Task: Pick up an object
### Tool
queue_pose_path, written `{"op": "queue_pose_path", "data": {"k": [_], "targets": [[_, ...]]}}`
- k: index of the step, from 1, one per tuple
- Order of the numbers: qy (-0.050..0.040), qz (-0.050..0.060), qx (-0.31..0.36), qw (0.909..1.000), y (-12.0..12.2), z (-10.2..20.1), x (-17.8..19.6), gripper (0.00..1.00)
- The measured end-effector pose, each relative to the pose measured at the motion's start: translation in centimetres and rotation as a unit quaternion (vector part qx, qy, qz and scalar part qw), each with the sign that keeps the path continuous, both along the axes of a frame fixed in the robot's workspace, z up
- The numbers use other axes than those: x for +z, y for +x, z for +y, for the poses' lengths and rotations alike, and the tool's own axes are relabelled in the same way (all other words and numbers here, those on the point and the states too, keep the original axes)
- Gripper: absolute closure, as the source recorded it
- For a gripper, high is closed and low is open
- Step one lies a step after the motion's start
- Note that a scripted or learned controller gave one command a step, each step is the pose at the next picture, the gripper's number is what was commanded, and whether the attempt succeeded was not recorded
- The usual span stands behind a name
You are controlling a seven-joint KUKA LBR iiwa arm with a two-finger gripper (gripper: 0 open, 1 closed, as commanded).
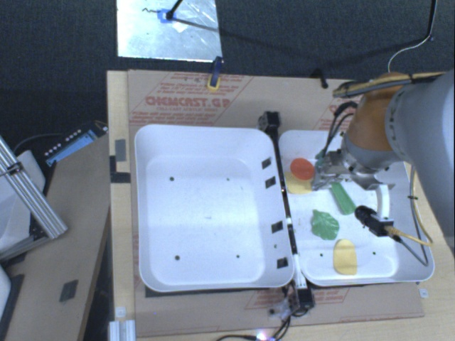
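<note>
Several objects in right bin (pixel 412 265), green stick (pixel 343 198) just beside pincer (pixel 328 178).

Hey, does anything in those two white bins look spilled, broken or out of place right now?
Nothing stands out. The right bin holds an orange-red round piece, a yellow piece beside it, a green stick, a green leafy piece and a yellow oval, all lying loose inside the walls. The pincer hovers among them.

One camera sits high above the desk (pixel 178 91) and looks down at a slant. It sees both white bins (pixel 206 212) side by side, from fairly far away.
</note>
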State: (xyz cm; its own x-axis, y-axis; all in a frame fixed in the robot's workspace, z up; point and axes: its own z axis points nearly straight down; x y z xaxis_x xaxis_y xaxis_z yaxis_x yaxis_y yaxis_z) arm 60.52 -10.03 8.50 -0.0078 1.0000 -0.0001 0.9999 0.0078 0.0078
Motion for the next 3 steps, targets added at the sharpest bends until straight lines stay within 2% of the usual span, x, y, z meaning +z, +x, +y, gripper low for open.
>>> {"op": "queue_pose_path", "data": {"k": [1,2,3], "targets": [[0.0015,-0.004,0.003,1.0,3.3,7.5,10.7,1.0],[0.0009,0.001,0.001,1.0,5.7,13.2,12.2,1.0],[0.0002,0.004,-0.001,1.0,6.3,14.3,9.8,1.0]]}}
